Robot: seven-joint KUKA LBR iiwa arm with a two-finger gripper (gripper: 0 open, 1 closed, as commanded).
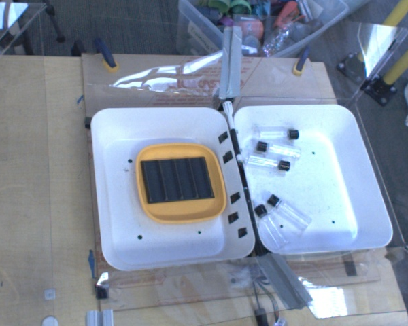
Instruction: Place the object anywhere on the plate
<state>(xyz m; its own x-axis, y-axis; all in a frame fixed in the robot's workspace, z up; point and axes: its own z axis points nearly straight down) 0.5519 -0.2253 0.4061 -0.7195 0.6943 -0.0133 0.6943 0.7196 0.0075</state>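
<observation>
Fig. legend. Two shallow white bins sit side by side on the bench point(34, 182), seen from above at a slant.

Left bin point(115, 243), centre-left of frame: holds a yellow plate point(183, 211) w/ rounded corners; a dark ribbed rectangular insert point(177, 180) lies in its middle. Small black dots mark the bin floor near the plate.

Right bin point(340, 182), centre-right of frame: holds five clear vials w/ black caps, all lying flat on the bin floor, none on the plate. Upper group, three vials: one near the bin's upper middle point(277, 135), one just below it point(275, 148), one below that point(265, 161). Lower group, two vials: one point(289, 212) and one point(268, 228) just beside it, nearer the bin's left wall.

A row of small black clips point(228, 156) runs along the seam between the bins.

Top centre of frame: clear tub point(197, 9) of mixed coloured items, off the bins. Yellow bar point(402, 12) at upper right. Clear plastic sheet point(163, 80) lies behind the left bin.

End effector state: cannot tell.
</observation>
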